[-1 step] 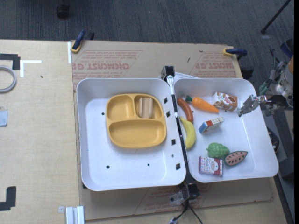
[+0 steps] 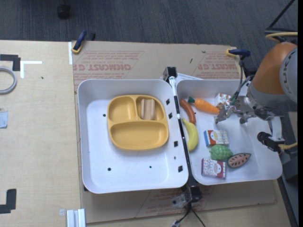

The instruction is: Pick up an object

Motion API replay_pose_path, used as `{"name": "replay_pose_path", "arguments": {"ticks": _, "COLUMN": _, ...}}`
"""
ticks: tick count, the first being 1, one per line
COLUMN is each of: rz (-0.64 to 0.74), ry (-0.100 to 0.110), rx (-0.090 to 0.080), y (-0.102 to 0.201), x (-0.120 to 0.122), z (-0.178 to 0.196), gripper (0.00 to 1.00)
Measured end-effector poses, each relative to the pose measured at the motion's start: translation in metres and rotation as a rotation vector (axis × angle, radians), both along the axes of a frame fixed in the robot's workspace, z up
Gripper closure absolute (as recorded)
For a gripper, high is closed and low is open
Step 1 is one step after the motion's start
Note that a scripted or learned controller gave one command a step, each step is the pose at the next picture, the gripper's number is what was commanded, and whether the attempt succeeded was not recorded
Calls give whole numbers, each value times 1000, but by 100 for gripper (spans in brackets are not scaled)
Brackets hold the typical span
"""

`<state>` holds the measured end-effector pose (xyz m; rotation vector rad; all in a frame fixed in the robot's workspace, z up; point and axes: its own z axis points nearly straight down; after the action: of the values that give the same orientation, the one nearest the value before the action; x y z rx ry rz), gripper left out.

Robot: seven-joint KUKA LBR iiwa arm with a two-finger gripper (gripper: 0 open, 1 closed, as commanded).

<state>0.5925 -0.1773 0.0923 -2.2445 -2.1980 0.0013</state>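
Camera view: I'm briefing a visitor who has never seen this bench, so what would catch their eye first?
Probably the yellow divided plate in the left bin, with a tan block in one upper compartment. Next, the right bin crowded with toy food: carrot, banana, and the tool beside the carrot.

Bench [image 2: 38, 150] bearing a cardboard sheet [image 2: 142, 60] at centre frame, with two white bins [image 2: 90, 141] side by side upon it.
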Motion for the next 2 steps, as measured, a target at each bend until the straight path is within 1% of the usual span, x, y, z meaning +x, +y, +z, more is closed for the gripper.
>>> {"name": "replay_pose_path", "arguments": {"ticks": 1, "rz": 358, "ry": 53, "rx": 9, "y": 40, "x": 54, "z": -6, "gripper": 0}}
{"name": "replay_pose_path", "arguments": {"ticks": 2, "rz": 365, "ry": 51, "rx": 8, "y": 41, "x": 54, "z": 2, "gripper": 100}}
